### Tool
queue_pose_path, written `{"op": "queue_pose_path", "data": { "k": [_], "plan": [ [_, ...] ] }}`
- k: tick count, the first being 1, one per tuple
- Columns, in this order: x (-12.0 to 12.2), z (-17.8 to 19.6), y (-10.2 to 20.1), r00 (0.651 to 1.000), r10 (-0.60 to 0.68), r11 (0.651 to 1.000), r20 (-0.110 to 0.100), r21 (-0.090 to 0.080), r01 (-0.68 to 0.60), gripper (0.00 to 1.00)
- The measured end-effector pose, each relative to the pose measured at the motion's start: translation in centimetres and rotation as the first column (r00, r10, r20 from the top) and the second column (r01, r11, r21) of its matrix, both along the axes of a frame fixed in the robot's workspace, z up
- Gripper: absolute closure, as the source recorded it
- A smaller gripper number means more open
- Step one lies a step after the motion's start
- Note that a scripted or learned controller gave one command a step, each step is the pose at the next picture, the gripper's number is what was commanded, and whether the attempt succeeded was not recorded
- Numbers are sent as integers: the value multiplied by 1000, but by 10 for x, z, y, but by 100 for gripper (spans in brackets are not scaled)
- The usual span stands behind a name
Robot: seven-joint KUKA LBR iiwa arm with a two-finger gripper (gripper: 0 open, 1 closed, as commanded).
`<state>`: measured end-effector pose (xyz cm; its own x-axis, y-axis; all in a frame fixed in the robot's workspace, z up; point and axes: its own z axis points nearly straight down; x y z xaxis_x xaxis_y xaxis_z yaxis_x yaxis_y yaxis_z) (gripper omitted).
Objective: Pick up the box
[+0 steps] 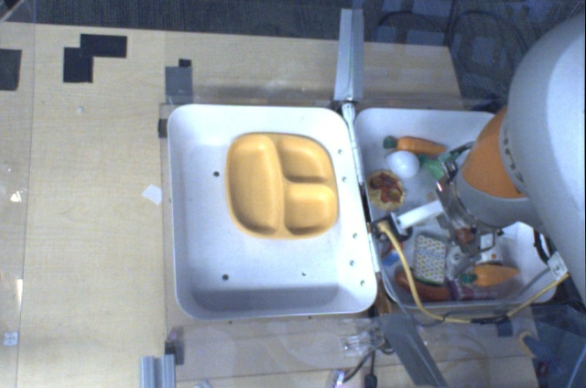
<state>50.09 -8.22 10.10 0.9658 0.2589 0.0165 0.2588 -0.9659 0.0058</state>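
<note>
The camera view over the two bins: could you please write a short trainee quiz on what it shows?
1. True or false: the yellow divided tray lies in the left bin.
2. Which bin is the arm reaching over? A) left B) right C) neither
3. Fill in: the white ball sits just below the ____ carrot-like item near the right bin's far wall.

Key: 1 true. 2 B: the gripper is down among the clutter in the right bin, near a patterned box. 3 orange.
</note>
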Motion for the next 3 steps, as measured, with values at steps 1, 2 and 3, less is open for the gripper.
{"op": "queue_pose_path", "data": {
  "k": [1,2,3],
  "plan": [
    [-9,-12,-49,998,-56,998,-2,2,56,0],
    [114,-14,-30,1000,-28,1000,-11,3,28,0],
    [117,-1,-28,1000,-16,1000,-4,2,16,100]
  ]
}}
